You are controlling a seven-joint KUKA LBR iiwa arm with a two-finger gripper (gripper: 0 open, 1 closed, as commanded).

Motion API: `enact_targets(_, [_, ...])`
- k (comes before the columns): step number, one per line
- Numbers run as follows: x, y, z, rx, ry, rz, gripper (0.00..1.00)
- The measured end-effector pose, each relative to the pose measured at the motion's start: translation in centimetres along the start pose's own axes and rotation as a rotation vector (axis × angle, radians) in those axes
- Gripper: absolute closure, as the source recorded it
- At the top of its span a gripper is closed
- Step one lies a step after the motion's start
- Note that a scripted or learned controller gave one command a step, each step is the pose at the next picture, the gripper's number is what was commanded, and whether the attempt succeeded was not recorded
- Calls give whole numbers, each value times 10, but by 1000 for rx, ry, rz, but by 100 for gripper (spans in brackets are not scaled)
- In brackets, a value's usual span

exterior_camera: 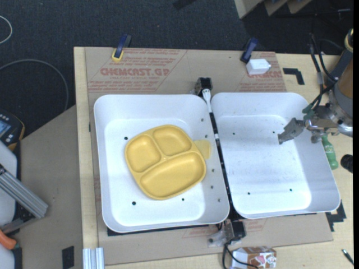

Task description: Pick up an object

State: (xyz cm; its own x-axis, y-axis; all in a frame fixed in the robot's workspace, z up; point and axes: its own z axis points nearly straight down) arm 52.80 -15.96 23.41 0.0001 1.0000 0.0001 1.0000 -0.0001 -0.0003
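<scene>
Nothing picked yet: yellow divided plate (165, 161) sits in left bin (106, 116); gripper (291, 131) hangs over right bin (314, 200), jaws' opening unclear, nothing visibly held.

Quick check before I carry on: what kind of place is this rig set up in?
Most likely a robotics lab workbench, not a kitchen. Two shallow white bins sit on a board clamped at its far edge, loose cables trail over dark carpet, and the gripper hangs over the right-hand bin. The yellow divided plate looks like a test object.
</scene>
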Motion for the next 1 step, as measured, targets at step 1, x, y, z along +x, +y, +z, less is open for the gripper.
enact_targets(1, [57,-49,-179,-9,-2,-6,0])
